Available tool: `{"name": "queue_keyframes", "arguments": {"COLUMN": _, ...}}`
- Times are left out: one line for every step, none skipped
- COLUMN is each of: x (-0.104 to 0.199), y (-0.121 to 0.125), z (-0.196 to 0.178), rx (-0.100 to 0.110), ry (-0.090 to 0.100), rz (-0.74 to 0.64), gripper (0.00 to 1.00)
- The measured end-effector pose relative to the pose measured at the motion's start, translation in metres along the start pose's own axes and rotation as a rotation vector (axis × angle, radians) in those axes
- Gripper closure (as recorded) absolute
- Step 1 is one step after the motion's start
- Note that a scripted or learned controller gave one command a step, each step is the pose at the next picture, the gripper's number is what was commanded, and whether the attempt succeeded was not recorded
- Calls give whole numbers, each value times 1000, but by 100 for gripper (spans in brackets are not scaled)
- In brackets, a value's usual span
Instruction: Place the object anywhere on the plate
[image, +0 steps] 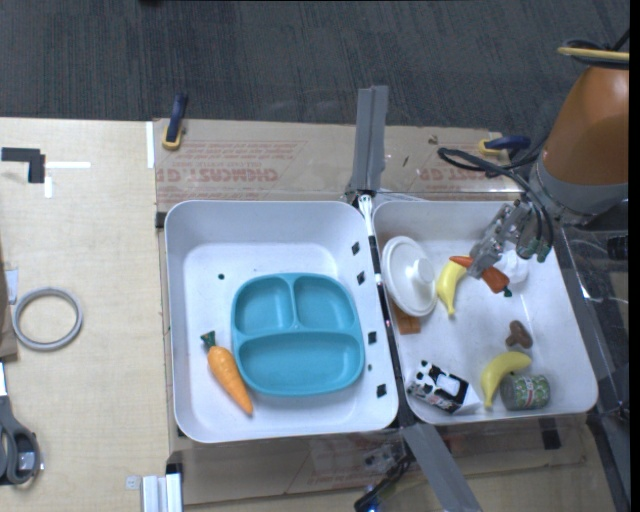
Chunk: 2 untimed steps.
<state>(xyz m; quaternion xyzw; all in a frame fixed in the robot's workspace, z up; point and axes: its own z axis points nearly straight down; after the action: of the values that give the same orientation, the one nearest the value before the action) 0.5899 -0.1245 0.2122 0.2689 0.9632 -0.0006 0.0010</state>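
Observation:
A blue divided plate (297, 333) lies in the left bin (190, 300), and an orange carrot (229, 376) rests beside its left edge. In the right bin (560, 330) my gripper (486, 262) reaches down from the right onto an orange-red piece (494, 279) next to a yellow banana (447, 286). The gripper's body hides part of that piece, so I cannot tell whether it is held.
The right bin also holds a white cup (408, 275), a second banana (499, 371), a green can (526, 391), a small brown lump (518, 334) and a black-and-white cow toy (441, 387). A grey ring (45, 318) lies on the bench at the left.

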Motion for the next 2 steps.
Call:
{"name": "queue_keyframes", "arguments": {"x": 47, "y": 48, "z": 21, "rx": -1, "ry": 2, "rz": -195, "gripper": 100}}
{"name": "queue_keyframes", "arguments": {"x": 80, "y": 109, "z": -47, "rx": -2, "ry": -1, "rz": -289, "gripper": 100}}
